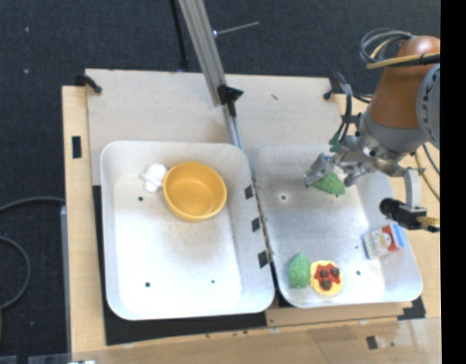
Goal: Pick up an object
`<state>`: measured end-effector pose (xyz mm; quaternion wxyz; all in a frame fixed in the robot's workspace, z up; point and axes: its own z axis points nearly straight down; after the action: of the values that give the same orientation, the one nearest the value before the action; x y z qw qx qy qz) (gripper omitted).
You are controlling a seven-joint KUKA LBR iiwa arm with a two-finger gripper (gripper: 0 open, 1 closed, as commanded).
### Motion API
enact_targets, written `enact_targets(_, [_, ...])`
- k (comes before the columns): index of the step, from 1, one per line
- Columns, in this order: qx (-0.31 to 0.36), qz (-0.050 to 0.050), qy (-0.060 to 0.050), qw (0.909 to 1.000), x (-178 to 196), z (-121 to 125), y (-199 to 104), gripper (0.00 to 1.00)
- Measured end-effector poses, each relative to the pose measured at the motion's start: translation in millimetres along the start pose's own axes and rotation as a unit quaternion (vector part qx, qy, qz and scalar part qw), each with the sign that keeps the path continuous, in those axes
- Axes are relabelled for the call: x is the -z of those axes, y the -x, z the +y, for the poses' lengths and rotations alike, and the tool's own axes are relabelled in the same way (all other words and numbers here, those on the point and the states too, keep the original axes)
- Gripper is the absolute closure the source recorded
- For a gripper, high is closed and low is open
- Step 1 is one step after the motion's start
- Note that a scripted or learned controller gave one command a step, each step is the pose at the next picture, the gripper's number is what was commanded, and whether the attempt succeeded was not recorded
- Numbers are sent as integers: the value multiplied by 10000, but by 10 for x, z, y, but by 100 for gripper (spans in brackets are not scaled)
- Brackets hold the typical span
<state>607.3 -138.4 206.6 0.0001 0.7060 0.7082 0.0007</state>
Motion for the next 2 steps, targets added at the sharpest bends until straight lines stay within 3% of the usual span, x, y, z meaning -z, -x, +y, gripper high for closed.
enact_targets(1, [-2, 2, 1, 10000, 0, 0, -1, 0])
enact_targets(2, [-14, -13, -26, 10000, -617, -38, -32, 0])
